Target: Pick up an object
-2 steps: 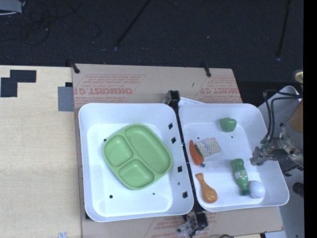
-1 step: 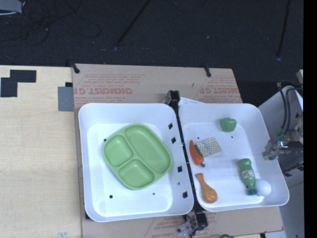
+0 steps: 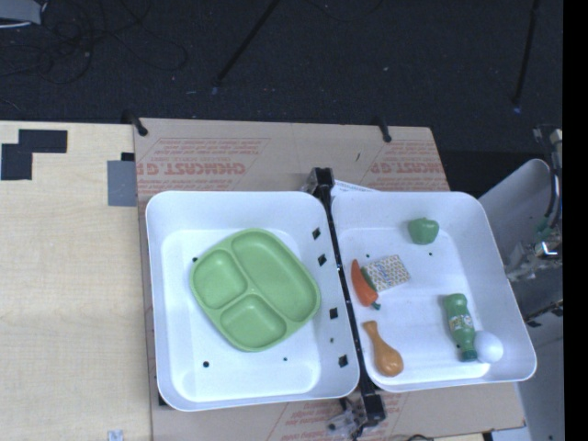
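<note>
Lying at the right bin's [image 3: 496, 246] front, an orange gourd [image 3: 383, 349] is looking light, hard and slippery; gripping across its bulb seems best. Whether the jaws are spread I cannot tell.

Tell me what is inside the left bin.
The left bin holds one green divided plate with three compartments, nothing in them. Whatever lies under the plate is covered. A few small dark marks dot the bin floor.
</note>
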You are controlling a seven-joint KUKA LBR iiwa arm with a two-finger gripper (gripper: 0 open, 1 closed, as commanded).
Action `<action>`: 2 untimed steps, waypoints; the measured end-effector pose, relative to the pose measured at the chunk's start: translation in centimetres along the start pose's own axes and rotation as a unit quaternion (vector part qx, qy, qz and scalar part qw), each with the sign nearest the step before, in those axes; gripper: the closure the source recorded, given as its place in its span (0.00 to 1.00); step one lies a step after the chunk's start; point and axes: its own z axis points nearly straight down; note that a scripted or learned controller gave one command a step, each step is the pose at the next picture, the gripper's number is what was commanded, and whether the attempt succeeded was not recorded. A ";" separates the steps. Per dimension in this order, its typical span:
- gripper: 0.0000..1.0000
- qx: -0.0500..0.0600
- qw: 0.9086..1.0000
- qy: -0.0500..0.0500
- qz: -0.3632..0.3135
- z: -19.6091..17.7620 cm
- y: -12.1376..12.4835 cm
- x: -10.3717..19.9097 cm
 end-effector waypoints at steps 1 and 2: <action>1.00 0.003 1.000 0.002 -0.002 0.1 1.0 4.8; 1.00 0.004 1.000 0.002 -0.002 2.4 1.1 10.1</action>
